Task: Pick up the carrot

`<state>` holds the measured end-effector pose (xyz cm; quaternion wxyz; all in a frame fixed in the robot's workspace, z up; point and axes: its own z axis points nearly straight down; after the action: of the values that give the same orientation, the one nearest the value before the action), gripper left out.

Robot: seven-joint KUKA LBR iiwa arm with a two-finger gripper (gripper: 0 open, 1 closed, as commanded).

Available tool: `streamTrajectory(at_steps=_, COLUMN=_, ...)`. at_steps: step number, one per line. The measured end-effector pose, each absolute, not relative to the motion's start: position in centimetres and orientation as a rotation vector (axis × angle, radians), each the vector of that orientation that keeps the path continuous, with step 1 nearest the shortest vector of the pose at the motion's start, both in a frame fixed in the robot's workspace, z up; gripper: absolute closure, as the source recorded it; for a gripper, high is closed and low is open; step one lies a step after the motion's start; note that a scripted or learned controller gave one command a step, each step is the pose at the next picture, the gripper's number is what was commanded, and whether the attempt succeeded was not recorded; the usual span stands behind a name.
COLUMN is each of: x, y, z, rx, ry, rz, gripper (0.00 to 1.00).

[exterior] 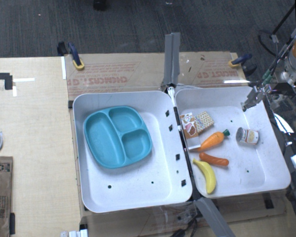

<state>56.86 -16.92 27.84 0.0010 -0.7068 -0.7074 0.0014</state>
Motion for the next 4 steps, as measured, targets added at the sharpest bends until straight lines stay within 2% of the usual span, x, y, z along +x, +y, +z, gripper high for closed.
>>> streamTrajectory(at_steps=1, x=57.5, y=-11.1, z=17.2, rx=-2.018, ry=-2.405, rz=0.004, gripper=0.00)
streamTrajectory(at_steps=2, x=58.0, y=-11.7, z=10.1, rx=-1.863, ry=-2.555, rz=-0.016, gripper=0.00)
streamTrajectory(at_steps=3, x=57.3, y=-11.8, z=10.1, rx=-1.860, ry=-2.535, rz=-0.001, gripper=1.00)
streamTrajectory(at_steps=4, x=57.3, y=-11.8, z=10.1, rx=-1.860, ry=-2.535, rz=0.000, gripper=0.00)
